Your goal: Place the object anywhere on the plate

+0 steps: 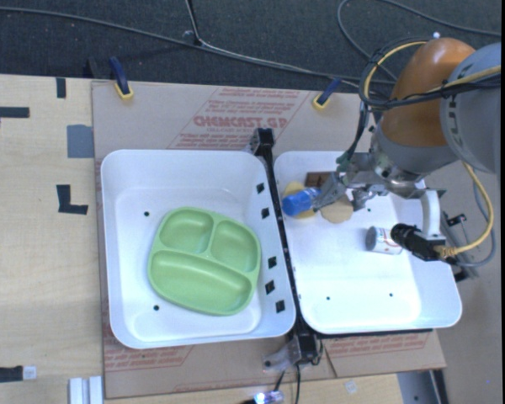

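The fingers (347,194) hang over the right bin (421,305) — grip state unclear — beside a blue object (298,202).

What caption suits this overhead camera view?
Robot gripper hovers over small objects in the right bin; green plate sits in the left bin.

One fixed camera looks down at a slant from above the desk (34,225), far enough to take in both white bins (126,192) side by side.

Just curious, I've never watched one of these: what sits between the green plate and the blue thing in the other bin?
In the camera view, the black divider where the bins meet lies between green plate and blue thing, plus bare white bin floor.
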Tool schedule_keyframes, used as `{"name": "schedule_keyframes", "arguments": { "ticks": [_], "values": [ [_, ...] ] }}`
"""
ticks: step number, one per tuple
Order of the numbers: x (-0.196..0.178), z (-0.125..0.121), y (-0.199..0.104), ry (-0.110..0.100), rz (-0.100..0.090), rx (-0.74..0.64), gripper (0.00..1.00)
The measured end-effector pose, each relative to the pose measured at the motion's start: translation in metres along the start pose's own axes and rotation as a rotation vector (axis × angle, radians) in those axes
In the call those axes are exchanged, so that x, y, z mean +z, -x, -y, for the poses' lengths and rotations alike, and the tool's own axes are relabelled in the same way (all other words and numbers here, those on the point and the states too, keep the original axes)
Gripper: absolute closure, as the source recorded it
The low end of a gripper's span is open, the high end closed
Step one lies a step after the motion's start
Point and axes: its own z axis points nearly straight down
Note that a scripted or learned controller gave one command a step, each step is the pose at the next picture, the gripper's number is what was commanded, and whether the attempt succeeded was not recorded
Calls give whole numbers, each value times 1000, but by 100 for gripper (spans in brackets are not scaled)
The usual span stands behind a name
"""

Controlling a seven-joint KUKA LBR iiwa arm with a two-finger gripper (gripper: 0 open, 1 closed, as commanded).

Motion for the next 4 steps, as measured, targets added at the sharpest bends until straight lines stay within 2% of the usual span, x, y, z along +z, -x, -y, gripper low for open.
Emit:
{"name": "schedule_keyframes", "arguments": {
  "ticks": [1,2,4],
  "values": [
    [-8,0,-58,1,-1,-2,100],
    [3,-2,-113,-2,0,-1,100],
    [10,-22,-226,0,0,-2,100]
  ]
}}
